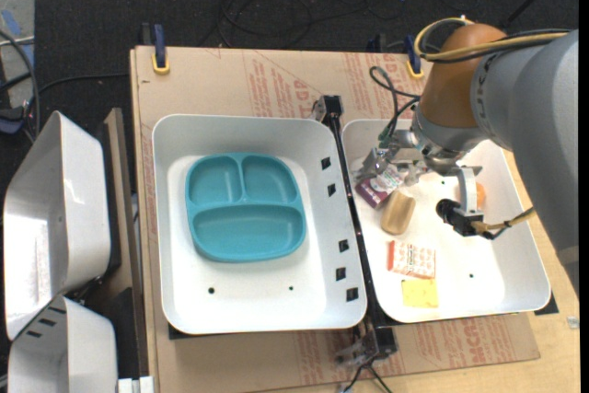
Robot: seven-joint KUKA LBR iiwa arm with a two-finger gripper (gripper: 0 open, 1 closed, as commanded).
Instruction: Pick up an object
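Reaching in from the right, the arm brings its gripper low over the right bin; whether it grips anything cannot be told. Just below it, a tan cylinder lies tilted, long axis running upper right to lower left. Nearby sit a purple packet, red-and-white card and yellow block. A teal divided tray rests in the left bin.

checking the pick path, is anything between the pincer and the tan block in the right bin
Nothing visible sits between them. The pincer is low over the right bin, just above the tan block, with a purple packet beside the block on its left.
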